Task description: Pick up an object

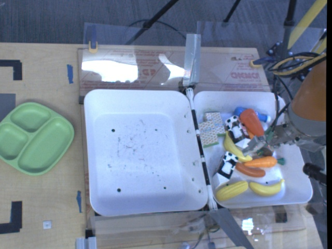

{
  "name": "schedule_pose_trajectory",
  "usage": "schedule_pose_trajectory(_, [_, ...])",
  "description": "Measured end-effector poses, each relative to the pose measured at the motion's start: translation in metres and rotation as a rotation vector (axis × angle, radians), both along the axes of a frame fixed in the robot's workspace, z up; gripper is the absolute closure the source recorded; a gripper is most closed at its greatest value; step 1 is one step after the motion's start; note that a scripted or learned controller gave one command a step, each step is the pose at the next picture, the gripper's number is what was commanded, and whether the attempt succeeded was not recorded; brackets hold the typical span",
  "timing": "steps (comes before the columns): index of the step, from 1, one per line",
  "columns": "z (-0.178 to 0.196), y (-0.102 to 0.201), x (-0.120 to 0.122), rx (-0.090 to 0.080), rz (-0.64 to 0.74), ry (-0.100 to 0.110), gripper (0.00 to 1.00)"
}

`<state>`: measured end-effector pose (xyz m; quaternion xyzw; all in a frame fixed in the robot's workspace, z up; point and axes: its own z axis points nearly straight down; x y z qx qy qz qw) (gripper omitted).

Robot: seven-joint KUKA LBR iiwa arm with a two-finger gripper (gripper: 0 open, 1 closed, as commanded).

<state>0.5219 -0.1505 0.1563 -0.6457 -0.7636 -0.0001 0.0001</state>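
The grey two-finger gripper [258, 145] hung low over the heaped plastic toy food [248, 160] in the right-hand shallow white bin [298, 188], apparently reaching to grasp, needing next a firm close and lift; its grip I couldn't tell.

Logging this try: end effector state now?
End effector: cannot be told; it sits low among the toys in the right bin.

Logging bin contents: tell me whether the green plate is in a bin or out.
Out. The green plate lies on the wooden bench, left of the left bin, apart from it.
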Motion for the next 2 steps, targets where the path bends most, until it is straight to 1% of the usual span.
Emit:
schedule_pose_trajectory(1, [-0.038, -0.007, 0.002, 0.001, 0.348, -0.001, 0.00])
schedule_pose_trajectory(2, [0.009, 0.025, 0.044, -0.002, 0.101, -0.004, 0.00])
